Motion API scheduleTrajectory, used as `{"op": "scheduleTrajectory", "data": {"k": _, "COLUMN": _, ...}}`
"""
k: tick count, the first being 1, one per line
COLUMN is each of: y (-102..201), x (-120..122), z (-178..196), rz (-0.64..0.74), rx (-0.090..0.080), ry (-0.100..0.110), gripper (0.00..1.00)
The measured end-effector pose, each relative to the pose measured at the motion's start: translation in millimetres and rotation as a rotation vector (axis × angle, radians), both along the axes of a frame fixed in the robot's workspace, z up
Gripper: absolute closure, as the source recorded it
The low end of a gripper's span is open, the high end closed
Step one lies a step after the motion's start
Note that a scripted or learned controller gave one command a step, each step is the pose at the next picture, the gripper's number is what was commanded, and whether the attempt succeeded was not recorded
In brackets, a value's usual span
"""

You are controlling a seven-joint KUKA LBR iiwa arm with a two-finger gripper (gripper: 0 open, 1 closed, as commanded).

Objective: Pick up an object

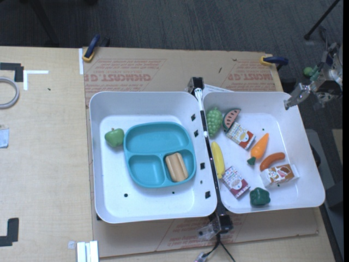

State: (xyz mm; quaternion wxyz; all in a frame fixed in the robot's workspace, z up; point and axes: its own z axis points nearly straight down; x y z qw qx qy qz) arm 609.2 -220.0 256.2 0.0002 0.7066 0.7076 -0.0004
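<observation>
The right bin [305,146], beside the bin holding a teal tray [158,153], keeps the toy food loose for grabbing, the gripper [297,96] hangs over its far right corner, grip unreadable, and the carrot [259,146] mid-bin points its tip toward that corner.

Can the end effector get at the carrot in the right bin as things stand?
Probably yes. The carrot lies in the open on the right bin floor, nothing on top of it. The end effector hovers at that bin's upper right rim, with no obstacle between.
</observation>
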Motion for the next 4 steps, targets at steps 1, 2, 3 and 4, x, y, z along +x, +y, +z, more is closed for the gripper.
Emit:
{"op": "scheduleTrajectory", "data": {"k": 1, "y": 54, "x": -13, "z": -152, "rz": 0.001, "rx": 0.0, "ry": 0.0, "gripper": 0.0}}
{"op": "scheduleTrajectory", "data": {"k": 2, "y": 68, "x": -45, "z": -164, "rz": -0.003, "rx": 0.0, "ry": 0.0, "gripper": 0.0}}
{"op": "scheduleTrajectory", "data": {"k": 3, "y": 68, "x": -45, "z": -154, "rz": -0.006, "rx": 0.0, "ry": -0.001, "gripper": 1.0}}
{"op": "scheduleTrajectory", "data": {"k": 4, "y": 102, "x": -69, "z": -51, "rz": 0.0, "rx": 0.0, "ry": -0.001, "gripper": 1.0}}
